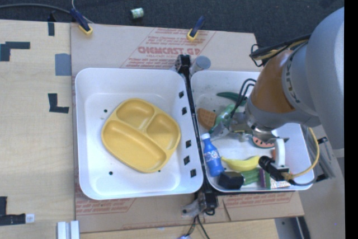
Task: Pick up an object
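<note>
Nearest you, along the front wall of the right bin [253, 188], you have a dark blocky object [230, 180], a green item [262, 177] and a yellow banana [242, 163] lying just behind them. Beside the banana, against the divider, a blue bottle [211, 155] with a white cap lies tilted. Further back you will see a brown, rounded piece [206, 117] near the divider and a dark green object [230, 97] toward the rear wall.

Over the middle of that bin the grey arm [296, 84] with its orange band comes down, and the gripper [232, 123] sits low among the clutter, between the brown piece and the banana. You cannot tell from this angle how its fingers stand or whether anything is between them.

To the left, the other bin [86, 137] holds a yellow divided plate [140, 134], lying flat near its centre. Beyond both bins, two yellow clamps [81, 22] pin the cardboard sheet [112, 47].
</note>
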`<control>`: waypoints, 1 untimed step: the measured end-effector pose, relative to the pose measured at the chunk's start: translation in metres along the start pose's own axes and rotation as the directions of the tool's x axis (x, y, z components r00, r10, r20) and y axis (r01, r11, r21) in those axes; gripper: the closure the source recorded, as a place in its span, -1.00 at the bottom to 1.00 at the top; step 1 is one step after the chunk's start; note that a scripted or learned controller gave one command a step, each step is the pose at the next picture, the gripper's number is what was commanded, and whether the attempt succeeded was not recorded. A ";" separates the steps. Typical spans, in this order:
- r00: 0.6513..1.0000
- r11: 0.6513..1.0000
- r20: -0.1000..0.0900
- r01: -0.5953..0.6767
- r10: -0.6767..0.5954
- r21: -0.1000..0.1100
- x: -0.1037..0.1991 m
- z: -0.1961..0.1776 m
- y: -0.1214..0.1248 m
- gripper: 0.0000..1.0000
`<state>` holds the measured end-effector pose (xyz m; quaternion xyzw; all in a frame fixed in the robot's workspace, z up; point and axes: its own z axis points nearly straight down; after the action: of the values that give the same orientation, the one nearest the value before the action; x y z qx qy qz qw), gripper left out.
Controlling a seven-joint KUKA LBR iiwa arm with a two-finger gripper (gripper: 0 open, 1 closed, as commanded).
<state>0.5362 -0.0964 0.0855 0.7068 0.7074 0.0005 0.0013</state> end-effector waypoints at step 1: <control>1.000 1.000 0.001 -0.002 0.002 0.001 -0.022 0.000 -0.048 -1.00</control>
<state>0.4880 -0.1180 0.0855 0.7075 0.7067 0.0000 0.0014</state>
